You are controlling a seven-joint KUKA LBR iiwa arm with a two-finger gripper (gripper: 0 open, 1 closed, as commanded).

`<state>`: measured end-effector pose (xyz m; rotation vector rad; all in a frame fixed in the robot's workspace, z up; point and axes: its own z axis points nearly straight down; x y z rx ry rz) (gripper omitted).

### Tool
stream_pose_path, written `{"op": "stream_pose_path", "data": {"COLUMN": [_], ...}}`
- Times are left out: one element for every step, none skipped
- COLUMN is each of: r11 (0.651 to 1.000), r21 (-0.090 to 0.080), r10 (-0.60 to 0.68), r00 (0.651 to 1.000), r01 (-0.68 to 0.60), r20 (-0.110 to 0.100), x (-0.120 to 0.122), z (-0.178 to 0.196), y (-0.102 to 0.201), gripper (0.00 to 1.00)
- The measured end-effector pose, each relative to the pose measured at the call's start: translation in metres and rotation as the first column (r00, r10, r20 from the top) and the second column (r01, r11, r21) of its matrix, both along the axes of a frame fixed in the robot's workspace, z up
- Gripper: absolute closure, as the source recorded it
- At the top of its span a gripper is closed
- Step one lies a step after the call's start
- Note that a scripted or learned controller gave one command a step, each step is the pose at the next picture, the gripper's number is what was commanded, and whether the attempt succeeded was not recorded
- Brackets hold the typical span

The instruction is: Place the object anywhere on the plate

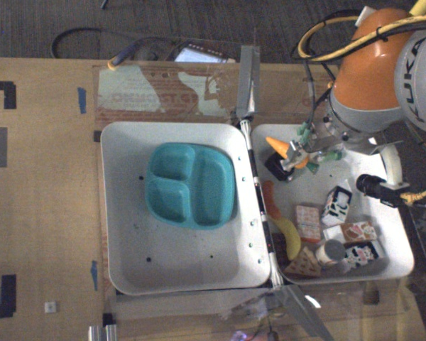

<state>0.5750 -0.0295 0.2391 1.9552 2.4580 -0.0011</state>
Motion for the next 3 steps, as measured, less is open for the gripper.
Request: {"op": "stream_pose_path", "data": {"r11": [0.984, 0.985, 0.939], "r21": [0.002, 0.002, 0.002], "r10": [0.175, 0.175, 0.343], "r00": [0.984, 0.985, 0.939], "r01": [-0.175, -0.175, -0.343], "r20": [-0.001, -0.001, -0.001], "x": [-0.009, -0.009, -0.044], "z": [-0.018, -0.018, -0.055], "y": [0.064, 0.064, 0.021], "gripper": [1.0, 0.0, 0.0]}}
